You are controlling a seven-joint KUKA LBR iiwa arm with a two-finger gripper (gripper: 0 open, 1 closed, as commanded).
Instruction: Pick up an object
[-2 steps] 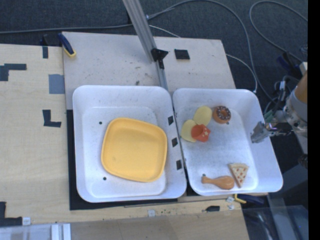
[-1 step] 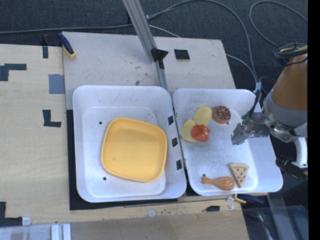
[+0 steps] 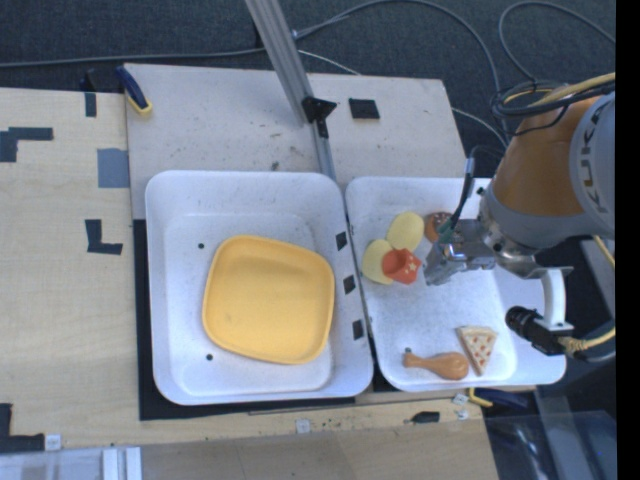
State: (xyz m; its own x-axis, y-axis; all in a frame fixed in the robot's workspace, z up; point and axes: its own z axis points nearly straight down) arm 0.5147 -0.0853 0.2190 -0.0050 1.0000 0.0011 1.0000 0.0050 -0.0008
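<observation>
The right bin (image 3: pixel 420 328) holds a pale yellow round piece (image 3: pixel 406 230), a second yellow piece (image 3: pixel 376 261) with a small red object (image 3: pixel 401 266) against it, and a brown item (image 3: pixel 436 224) partly hidden by the arm. Near the bin's front lie a toy drumstick (image 3: pixel 437 365) and a pizza slice (image 3: pixel 479 347). My gripper (image 3: pixel 441 265) hangs low just right of the red object, close to it. Nothing shows between its fingers, and the wrist hides how they stand.
The left bin (image 3: pixel 170 268) holds a yellow square plate (image 3: pixel 269 298). A grey metal post (image 3: pixel 290 63) slants across the back of the bench. Cables trail behind the arm at the right. The wooden benchtop lies to the left.
</observation>
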